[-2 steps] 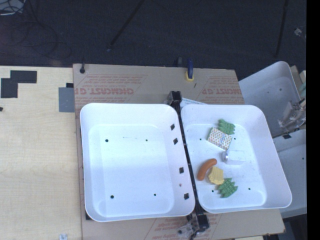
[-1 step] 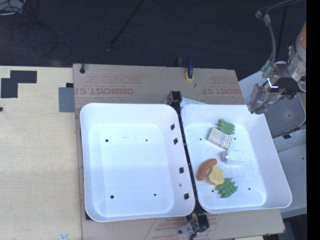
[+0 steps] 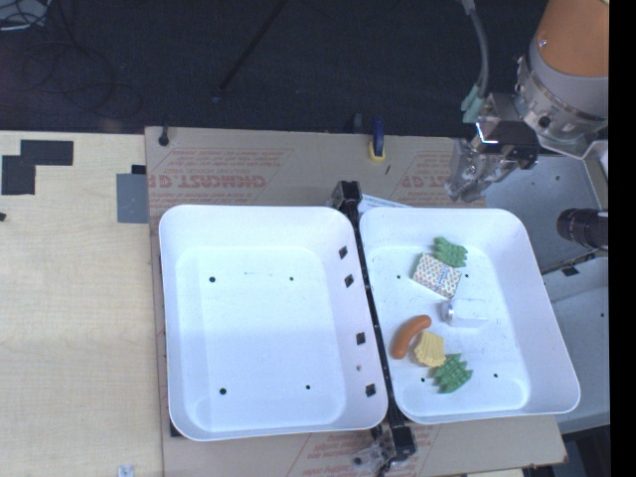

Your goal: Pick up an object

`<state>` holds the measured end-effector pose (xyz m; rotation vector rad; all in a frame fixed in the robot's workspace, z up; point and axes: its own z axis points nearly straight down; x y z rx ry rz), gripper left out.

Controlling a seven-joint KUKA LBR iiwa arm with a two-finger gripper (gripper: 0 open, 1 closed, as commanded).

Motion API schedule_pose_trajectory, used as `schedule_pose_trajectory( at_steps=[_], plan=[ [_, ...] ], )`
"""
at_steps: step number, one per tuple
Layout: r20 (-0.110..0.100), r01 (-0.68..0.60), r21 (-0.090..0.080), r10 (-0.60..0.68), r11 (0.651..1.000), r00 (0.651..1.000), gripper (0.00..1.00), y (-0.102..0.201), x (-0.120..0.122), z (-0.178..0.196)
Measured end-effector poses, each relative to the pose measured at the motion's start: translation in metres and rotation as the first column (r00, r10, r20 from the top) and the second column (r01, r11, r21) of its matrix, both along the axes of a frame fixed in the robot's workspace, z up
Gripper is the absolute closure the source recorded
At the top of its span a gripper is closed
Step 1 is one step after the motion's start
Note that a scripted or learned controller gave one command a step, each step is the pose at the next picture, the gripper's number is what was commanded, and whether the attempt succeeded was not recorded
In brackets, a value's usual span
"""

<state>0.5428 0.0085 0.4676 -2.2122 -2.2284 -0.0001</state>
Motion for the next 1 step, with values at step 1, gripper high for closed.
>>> schedule_pose_trajectory(
  at_steps=[1],
  plan=[
    [-0.016,0.015,-0.002,-0.015,1.0,1.0,1.0,-0.0651,-0.068,-0.1061]
  ],
)
